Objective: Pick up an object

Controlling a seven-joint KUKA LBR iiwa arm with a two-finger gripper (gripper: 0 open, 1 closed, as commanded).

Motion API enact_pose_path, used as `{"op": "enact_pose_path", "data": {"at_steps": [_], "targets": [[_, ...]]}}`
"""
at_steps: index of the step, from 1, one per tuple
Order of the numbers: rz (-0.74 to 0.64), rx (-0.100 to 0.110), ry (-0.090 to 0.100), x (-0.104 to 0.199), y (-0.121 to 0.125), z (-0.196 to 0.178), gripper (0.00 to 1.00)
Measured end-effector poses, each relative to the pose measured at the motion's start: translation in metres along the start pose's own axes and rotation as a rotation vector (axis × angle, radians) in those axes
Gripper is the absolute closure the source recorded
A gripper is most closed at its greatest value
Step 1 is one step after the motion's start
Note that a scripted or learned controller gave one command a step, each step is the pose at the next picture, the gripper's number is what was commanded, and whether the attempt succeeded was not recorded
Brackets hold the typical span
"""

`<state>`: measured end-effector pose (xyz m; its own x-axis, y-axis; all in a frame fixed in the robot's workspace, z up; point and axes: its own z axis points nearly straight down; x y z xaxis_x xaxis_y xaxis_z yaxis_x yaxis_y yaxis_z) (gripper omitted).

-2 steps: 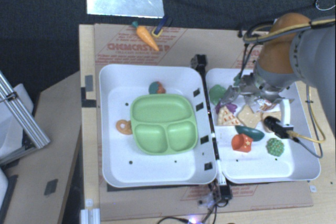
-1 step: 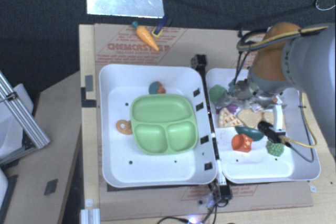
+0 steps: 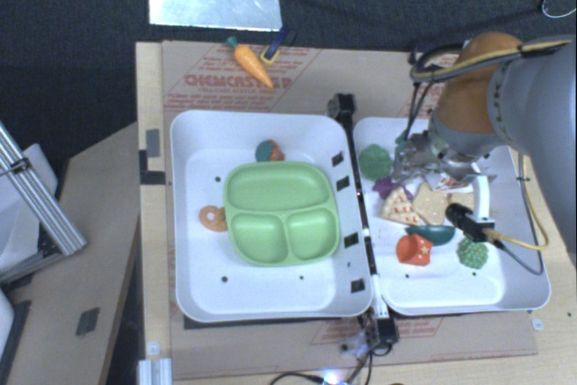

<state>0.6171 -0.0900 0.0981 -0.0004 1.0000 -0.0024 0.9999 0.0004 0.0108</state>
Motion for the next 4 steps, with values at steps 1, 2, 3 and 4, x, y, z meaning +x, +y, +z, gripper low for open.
{"op": "enact_pose_path", "data": {"at_steps": [1,2,3,4], "targets": [[0.000,0.008,0.002,-0.007,-0.002,-0.046,1.00],[-0.004,0.007,0.002,0.002,0.000,-0.095,1.00],[-0.005,0.007,0.002,0.002,0.002,-0.128,1.00],[-0.009,0.010,0.004,0.063,-0.004,-0.122,1.00]]}}
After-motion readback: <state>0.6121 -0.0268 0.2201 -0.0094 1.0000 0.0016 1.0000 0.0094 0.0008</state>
